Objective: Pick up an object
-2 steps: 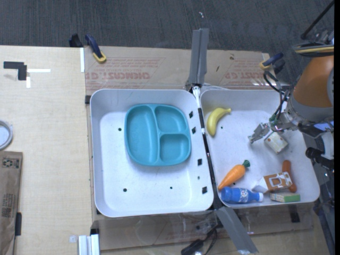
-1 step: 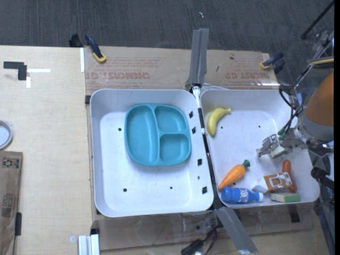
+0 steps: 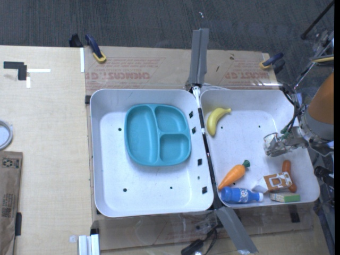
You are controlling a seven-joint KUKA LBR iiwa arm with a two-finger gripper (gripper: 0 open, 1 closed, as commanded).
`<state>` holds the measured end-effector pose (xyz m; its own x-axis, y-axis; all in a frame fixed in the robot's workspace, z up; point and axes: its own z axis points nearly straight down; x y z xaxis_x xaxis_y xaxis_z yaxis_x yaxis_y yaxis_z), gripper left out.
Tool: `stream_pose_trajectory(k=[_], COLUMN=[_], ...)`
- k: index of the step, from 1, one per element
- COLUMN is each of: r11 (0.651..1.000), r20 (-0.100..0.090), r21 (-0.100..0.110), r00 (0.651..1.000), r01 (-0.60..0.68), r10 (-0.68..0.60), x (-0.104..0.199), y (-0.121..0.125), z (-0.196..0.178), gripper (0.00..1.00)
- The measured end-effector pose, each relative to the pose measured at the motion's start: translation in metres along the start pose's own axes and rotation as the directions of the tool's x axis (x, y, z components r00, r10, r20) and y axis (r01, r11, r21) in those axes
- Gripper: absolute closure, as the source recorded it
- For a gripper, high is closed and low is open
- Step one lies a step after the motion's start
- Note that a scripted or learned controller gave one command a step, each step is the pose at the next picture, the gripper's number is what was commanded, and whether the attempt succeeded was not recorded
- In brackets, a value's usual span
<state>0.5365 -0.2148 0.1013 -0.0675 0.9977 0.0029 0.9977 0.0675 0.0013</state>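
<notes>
My gripper (image 3: 272, 145) hangs over the right side of the right bin (image 3: 249, 102), open with nothing between its fingers. Just below it lie a reddish sausage (image 3: 287, 167) and a small orange box (image 3: 278, 182). A green and yellow block (image 3: 285, 198) rests by the bin's front wall. A blue bottle (image 3: 240, 195) lies on its side at the front, with an orange carrot (image 3: 234, 175) just above it. A yellow banana (image 3: 215, 119) sits at the bin's back left, far from the gripper.
The left bin (image 3: 106, 158) holds a teal divided plate (image 3: 158, 135). A grey divider bar (image 3: 199, 57) runs between the bins at the back. Clamps (image 3: 94, 48) hold the cardboard underlay. The arm's orange band (image 3: 324, 102) is at the right edge.
</notes>
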Motion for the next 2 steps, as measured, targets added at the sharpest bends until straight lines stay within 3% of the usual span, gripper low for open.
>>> stream_pose_trajectory(k=[1, 2], r11=[1.000, 1.000], r20=[0.000, 0.004], r21=[0.000, 0.001], r00=[1.000, 1.000], r01=[-0.001, -0.012], r10=[0.001, 0.012], x=[0.000, 0.021], y=[0.000, 0.013], z=[-0.009, -0.093], gripper=[1.00, 1.00])
